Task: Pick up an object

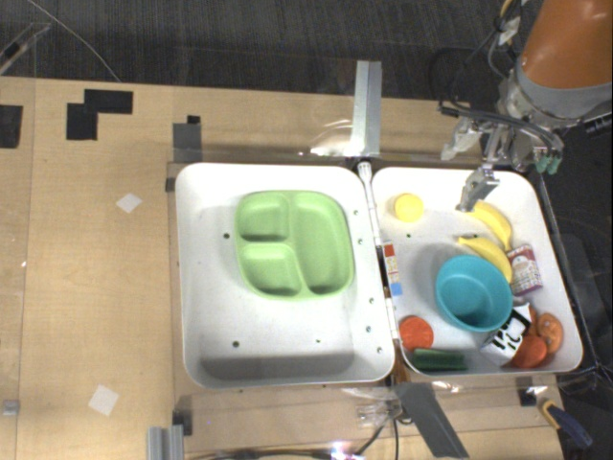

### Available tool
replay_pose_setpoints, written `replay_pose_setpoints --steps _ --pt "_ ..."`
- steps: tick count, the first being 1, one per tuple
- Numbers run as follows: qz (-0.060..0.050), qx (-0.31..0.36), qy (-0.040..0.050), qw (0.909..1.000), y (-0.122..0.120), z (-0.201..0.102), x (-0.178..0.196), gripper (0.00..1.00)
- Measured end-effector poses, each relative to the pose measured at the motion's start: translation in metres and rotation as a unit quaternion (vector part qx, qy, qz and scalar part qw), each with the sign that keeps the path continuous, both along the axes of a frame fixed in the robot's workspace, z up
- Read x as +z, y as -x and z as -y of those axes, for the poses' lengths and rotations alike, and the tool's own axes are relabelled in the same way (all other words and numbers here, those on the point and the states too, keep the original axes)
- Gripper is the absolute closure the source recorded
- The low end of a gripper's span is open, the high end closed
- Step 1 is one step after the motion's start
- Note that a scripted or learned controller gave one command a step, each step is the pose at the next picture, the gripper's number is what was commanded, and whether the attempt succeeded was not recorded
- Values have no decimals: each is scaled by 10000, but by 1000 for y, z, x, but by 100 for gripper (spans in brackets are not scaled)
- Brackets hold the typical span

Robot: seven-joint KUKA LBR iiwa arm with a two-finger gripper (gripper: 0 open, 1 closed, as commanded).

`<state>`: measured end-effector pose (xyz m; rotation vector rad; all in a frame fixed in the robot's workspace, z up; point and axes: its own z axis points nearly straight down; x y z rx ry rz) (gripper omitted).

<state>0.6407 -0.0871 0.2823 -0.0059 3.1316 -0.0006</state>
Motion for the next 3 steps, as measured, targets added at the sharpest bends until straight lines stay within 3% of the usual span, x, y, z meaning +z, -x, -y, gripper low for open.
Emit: replay_pose_setpoints --steps 1,2,3 --pt "-52 -889 -8 9960 46 49 -131 0" --pt "33 -413 6 9991 74 25 -191 0" --pt "55 -110 17 9999 -11 64 -122 0"
